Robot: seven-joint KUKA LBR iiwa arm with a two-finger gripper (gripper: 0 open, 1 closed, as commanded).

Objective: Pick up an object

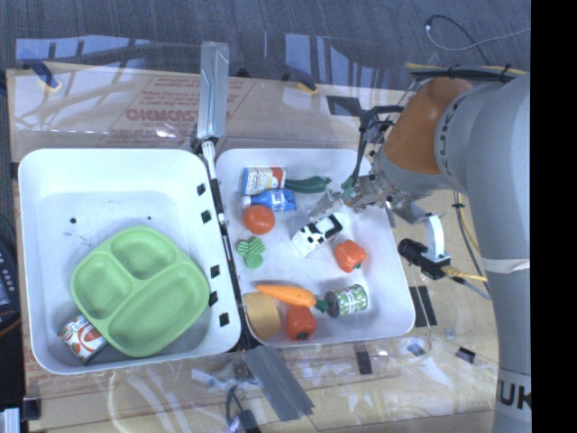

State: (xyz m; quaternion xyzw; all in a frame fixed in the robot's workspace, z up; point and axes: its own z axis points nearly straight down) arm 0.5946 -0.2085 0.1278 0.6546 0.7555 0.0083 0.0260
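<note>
The right bin (397, 282) holds several small toys. A black-and-white cow toy (317, 233) lies near its middle, with an orange pepper (349, 255) just right of it. My gripper (335, 204) hangs low over the bin's upper right part, just above and right of the cow toy. Nothing can be seen held in it. A red tomato (259, 219), a white carton (262, 180) and a blue item (276, 200) lie at the upper left, and a dark green vegetable (308, 186) lies beside the gripper.
A carrot (286, 293), a green-labelled can (348, 300), a yellow round piece (261, 315), a red piece (300, 324) and a small green toy (251, 253) fill the bin's front. The left bin (45, 188) holds a green divided plate (140, 289) and a can (81, 338).
</note>
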